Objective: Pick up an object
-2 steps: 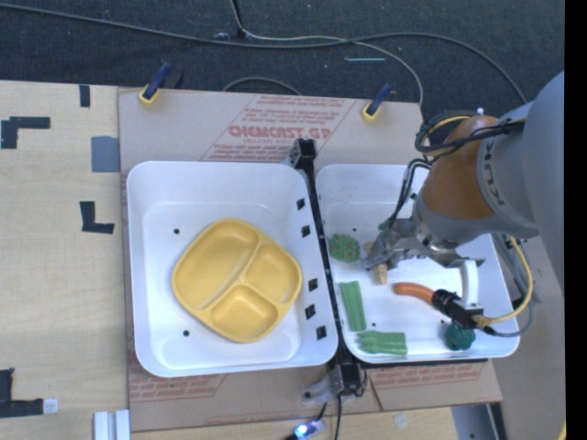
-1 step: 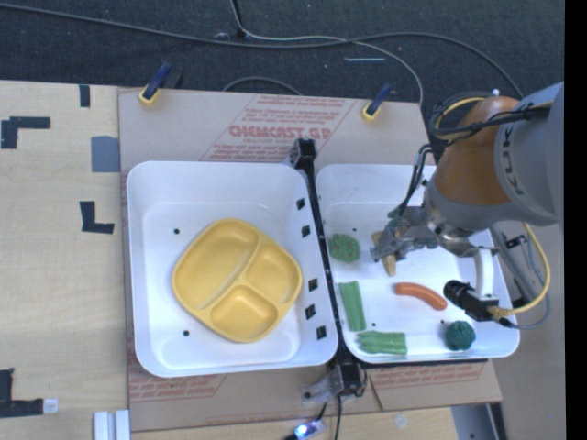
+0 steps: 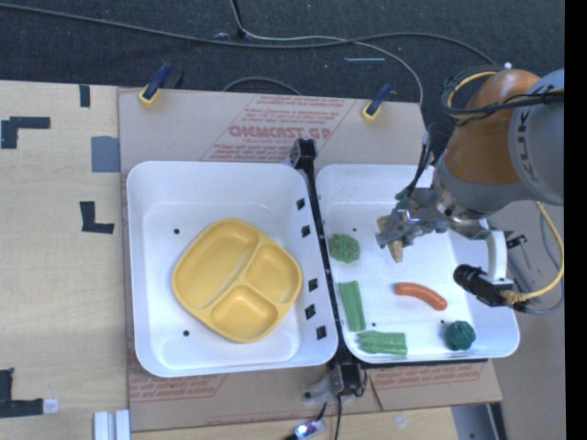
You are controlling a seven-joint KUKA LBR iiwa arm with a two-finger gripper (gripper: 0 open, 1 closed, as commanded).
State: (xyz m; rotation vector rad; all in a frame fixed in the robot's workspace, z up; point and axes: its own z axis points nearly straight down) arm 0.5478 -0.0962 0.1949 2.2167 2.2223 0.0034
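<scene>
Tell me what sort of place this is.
Most likely a robotics lab test bench, not a kitchen. A robot arm reaches over two white bins fixed to a board with clamps, cables run across the dark floor, and the food in the bins, like the orange sausage, looks like toys.

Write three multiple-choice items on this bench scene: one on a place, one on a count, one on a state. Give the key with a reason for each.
1. Where does the yellow divided plate lie?
A. in the left bin
B. in the right bin
C. on the cardboard outside the bins

2. How many green items lie in the right bin?
A. one
B. two
C. four

3. What is the gripper doing?
A. hanging above the right bin
B. resting on the yellow plate
C. parked over the dark floor

Key: 1 A, the plate sits inside the left bin's walls. 2 C, a round green piece, a long strip, a flat block and a dark ball. 3 A, it hangs over that bin's white floor near the orange sausage.
</scene>
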